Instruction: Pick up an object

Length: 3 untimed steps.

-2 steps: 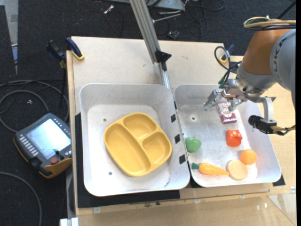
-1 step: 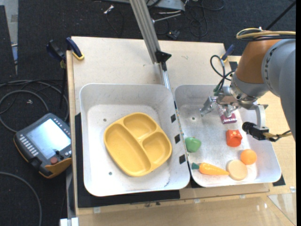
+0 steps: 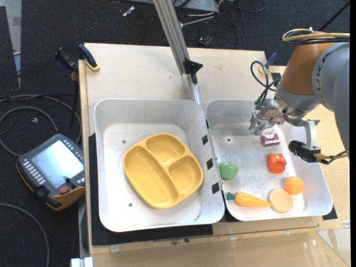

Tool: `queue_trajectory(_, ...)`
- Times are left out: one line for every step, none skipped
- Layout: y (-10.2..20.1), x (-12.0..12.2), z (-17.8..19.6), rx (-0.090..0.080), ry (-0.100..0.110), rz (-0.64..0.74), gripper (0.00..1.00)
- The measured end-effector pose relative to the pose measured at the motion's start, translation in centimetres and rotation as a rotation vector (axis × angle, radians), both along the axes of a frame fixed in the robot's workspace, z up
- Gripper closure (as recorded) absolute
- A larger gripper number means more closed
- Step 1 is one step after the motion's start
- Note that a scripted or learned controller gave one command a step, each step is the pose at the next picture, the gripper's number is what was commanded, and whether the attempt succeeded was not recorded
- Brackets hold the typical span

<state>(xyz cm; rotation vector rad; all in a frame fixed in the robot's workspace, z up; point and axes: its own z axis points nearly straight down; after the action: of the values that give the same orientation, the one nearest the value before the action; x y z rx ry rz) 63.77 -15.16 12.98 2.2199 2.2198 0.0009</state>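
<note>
The right bin [image 3: 240, 107] holds several small items. A small purple and white box [image 3: 270, 139] lies near the bin's far side, with a red block [image 3: 276, 162] just in front of it. An orange ball [image 3: 293, 185], a cream round piece [image 3: 281, 201], a carrot [image 3: 250, 199] and a green piece [image 3: 227, 170] lie toward the front. My gripper [image 3: 261, 122] hangs low over the back of this bin, right beside the purple box's upper left corner. Nothing visibly sits in its grasp.
The left bin [image 3: 103, 128] holds a yellow divided plate [image 3: 162, 169]. A slanted metal pole [image 3: 173, 32] comes down to the bins' shared back edge. A teach pendant [image 3: 53, 171] lies on the floor at left. A clamp [image 3: 86, 57] sits on the bench's back-left corner.
</note>
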Motion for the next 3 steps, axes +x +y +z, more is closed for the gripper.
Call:
queue_trajectory(-0.1, 0.0, 6.4, -0.001, -0.007, 0.002, 1.00)
queue_trajectory(-0.4, 0.4, 12.9, -0.002, -0.007, 0.002, 1.00)
queue_trajectory(-0.3, 0.4, 13.0, 0.000, 0.000, 0.003, 1.00)
